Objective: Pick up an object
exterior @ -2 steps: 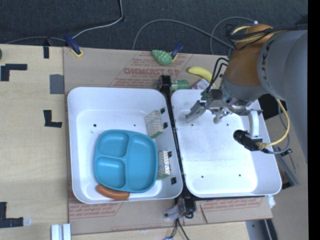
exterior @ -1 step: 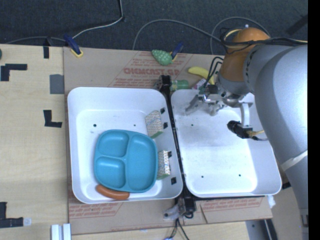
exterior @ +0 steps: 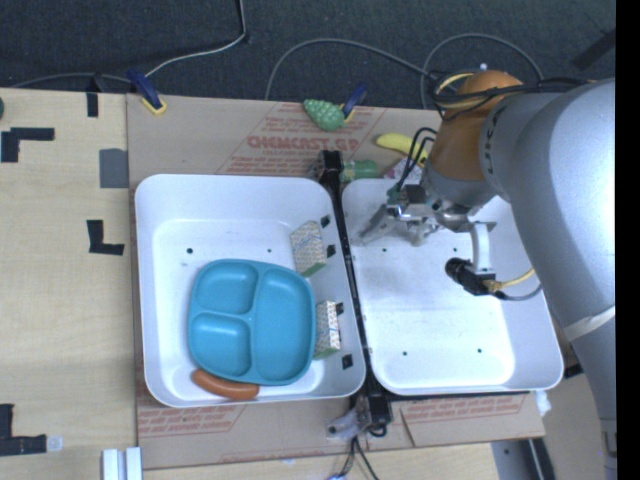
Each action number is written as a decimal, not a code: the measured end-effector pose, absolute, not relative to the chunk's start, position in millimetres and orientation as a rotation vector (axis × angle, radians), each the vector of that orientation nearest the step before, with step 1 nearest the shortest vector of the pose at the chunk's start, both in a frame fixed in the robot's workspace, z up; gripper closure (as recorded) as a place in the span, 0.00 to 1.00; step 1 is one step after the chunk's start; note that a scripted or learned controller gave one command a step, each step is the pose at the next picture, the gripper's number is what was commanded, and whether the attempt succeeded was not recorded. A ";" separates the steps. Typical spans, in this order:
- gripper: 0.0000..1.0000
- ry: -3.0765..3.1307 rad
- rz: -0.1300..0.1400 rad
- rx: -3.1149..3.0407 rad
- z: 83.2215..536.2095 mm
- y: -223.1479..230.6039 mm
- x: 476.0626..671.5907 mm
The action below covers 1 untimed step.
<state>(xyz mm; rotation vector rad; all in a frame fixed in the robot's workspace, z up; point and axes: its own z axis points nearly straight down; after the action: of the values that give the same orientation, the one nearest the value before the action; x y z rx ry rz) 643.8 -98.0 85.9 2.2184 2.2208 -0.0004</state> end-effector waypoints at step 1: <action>0.00 2.223 0.001 2.217 85.4 -99.1 669.0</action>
<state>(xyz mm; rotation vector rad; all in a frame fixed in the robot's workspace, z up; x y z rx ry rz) 669.0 -99.1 85.4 2.2172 2.2228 0.0010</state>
